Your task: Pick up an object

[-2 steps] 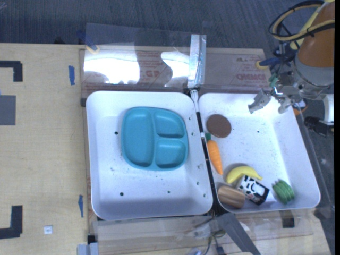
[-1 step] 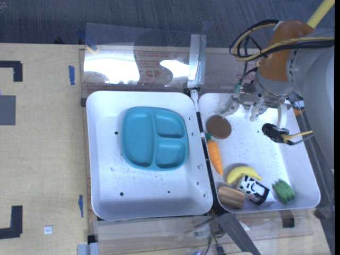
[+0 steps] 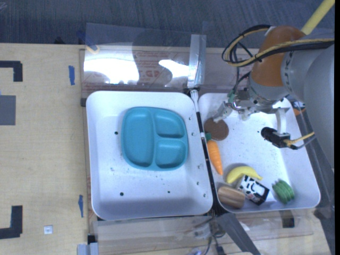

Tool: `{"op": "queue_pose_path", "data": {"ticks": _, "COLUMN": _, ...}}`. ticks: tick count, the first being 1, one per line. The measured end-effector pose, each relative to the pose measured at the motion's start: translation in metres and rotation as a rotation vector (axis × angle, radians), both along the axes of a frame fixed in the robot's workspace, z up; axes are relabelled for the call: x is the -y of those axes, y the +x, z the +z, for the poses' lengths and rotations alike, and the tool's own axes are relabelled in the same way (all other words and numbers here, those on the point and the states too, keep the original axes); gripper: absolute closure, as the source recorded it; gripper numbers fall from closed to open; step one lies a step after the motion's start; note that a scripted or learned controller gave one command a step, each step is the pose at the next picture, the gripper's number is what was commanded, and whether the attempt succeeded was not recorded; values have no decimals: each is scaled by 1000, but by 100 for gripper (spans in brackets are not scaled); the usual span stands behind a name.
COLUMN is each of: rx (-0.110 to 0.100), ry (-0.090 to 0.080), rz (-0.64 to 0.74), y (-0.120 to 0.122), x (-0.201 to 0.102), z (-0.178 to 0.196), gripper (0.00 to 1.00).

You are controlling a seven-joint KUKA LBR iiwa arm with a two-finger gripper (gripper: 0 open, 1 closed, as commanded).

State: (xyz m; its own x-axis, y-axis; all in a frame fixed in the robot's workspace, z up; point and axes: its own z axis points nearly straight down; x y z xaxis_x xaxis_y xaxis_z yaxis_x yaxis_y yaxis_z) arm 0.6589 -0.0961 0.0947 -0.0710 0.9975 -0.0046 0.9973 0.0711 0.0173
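Arm bent over right bin (image 3: 297,195) — gripper (image 3: 234,108) low beside brown disc (image 3: 216,129)

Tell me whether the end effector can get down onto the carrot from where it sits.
Probably yes. The end effector hangs over the far end of the right bin, and the carrot lies uncovered along that bin's left wall. The brown disc sits between them, and the wall crowds one side.

Pale wooden bench (image 3: 37,158) with black markings, dark grey floor (image 3: 159,4) beyond
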Motion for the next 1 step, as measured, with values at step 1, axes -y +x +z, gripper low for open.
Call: {"op": "queue_pose_path", "data": {"ticks": 1, "rx": -11, "ry": 11, "rz": 148, "y": 12, "x": 28, "z": -1, "gripper": 0}}
